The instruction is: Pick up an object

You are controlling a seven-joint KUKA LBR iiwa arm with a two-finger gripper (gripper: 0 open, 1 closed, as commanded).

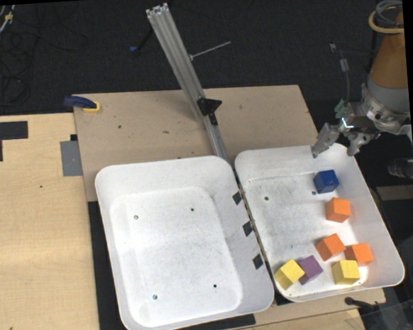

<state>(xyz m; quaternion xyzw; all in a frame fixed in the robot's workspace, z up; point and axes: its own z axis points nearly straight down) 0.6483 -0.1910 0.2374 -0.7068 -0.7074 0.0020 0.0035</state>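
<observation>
Several small blocks lie in the right bin. A blue cube sits near its far right side, with an orange cube just in front of it. Lower down are two more orange cubes, a purple cube and two yellow cubes. My gripper hangs over the bin's far right corner, a little behind and above the blue cube. Its fingers stand spread apart with nothing between them.
The left bin lies beside the right one. A slanted aluminium rail rises behind the gap between the bins. A blue clamp sits at the board's far left corner. Black clips mark the bins' shared edge.
</observation>
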